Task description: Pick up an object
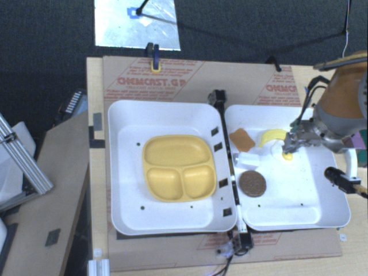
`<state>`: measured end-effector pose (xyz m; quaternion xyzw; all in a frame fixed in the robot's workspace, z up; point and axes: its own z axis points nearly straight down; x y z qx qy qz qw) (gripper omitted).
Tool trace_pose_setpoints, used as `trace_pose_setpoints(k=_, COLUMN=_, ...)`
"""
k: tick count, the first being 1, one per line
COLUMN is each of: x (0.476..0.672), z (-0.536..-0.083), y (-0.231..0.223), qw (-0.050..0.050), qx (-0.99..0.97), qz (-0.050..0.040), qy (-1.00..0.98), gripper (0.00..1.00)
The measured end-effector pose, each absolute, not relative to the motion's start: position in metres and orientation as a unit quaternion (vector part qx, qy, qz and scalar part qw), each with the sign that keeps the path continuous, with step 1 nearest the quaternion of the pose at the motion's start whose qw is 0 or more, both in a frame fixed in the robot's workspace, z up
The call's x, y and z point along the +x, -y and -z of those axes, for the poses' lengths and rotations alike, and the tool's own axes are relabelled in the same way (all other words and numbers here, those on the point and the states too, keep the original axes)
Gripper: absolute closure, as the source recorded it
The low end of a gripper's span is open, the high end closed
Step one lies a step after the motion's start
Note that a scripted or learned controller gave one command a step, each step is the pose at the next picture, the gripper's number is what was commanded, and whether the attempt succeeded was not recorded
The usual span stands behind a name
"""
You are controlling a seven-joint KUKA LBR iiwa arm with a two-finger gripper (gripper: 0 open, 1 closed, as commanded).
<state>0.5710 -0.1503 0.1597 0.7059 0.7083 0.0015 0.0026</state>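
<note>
Gripper point(289, 148) is parked low in the right bin point(299, 214), finger state cannot be told; yellow object point(274, 135) sits just beside at its 10 o'clock, so centring over it is advised before closing.

Brown board point(172, 76) under the bins: red print "CHEMCAST G P" at upper left, repeated partly at upper right, partly hidden there.

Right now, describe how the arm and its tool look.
The arm is a thick rounded body, grey with a broad orange band above the wrist. Black cables loop along its left side. Its tool is a small, dark grey metal assembly, with a black cylindrical part jutting out lower right.
</note>
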Motion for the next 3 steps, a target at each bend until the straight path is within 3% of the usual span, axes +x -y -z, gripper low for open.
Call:
trace_pose_setpoints(k=1, x=0.572, z=-0.223, y=0.154, qw=0.002, qx=0.706, qz=-0.0013, qy=-0.709, gripper=1.0)
trace_pose_setpoints(k=2, x=0.573, z=-0.24, y=0.154, qw=0.002, qx=0.706, qz=-0.0009, qy=-0.709, gripper=1.0)
trace_pose_setpoints(k=3, x=0.567, z=-0.248, y=0.107, qw=0.001, qx=0.705, qz=-0.0007, qy=-0.709, gripper=1.0)
